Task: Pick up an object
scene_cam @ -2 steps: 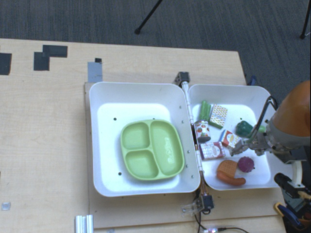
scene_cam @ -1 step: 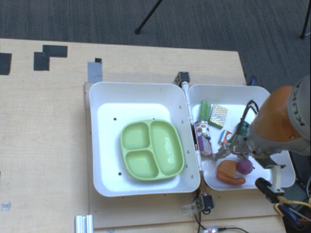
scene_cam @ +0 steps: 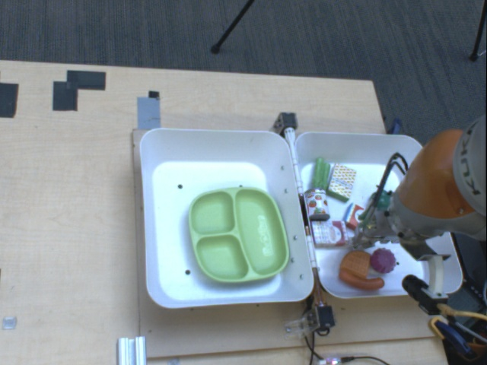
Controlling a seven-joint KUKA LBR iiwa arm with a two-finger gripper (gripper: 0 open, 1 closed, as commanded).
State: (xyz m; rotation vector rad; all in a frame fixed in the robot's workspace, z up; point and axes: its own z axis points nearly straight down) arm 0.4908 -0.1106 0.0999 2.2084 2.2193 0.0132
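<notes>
The right bin [scene_cam: 411, 147] holds several small objects. A green packet [scene_cam: 321, 175] and a patterned packet [scene_cam: 342, 181] lie at its far left. A red-and-white carton [scene_cam: 316, 202] and a white-and-red packet [scene_cam: 327, 234] rest along the left wall. An orange toy [scene_cam: 356, 272] and a purple ball [scene_cam: 383, 261] lie side by side at the near edge. My gripper [scene_cam: 364, 233] reaches down from the right into the middle of this bin, just above the orange toy and beside a small red-and-blue item [scene_cam: 351, 215]. The arm's body hides the bin's right part.
The left bin [scene_cam: 163, 204] holds a light green divided plate [scene_cam: 238, 234] with three compartments. A metal clamp [scene_cam: 286, 122] sits at the far end of the wall between the bins. Cables [scene_cam: 449, 329] lie at the near right corner. Bare wooden bench [scene_cam: 68, 226] spreads to the left.
</notes>
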